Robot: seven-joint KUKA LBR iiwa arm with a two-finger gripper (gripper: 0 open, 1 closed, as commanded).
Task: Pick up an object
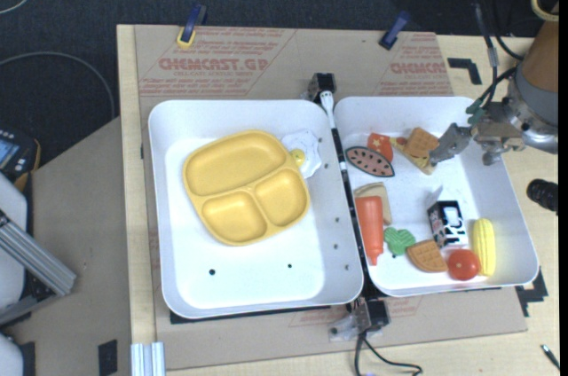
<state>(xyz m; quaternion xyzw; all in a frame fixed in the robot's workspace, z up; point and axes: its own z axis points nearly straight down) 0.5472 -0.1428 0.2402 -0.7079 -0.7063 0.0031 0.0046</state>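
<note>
Two white bins (169,188) side by side, one yellow tray (246,186) in the left, about nine toy foods (371,223) in the right, gripper (469,145) spread apart above them, holding nothing

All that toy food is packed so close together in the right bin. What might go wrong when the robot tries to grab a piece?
Two risks stand out. The end effector hovers near the bread piece, which lies close to the bin's back wall, so it might bump the wall. Along the front, the tomato, corn and toast slice crowd together, so a grab there may nudge or catch a neighbor.
</note>
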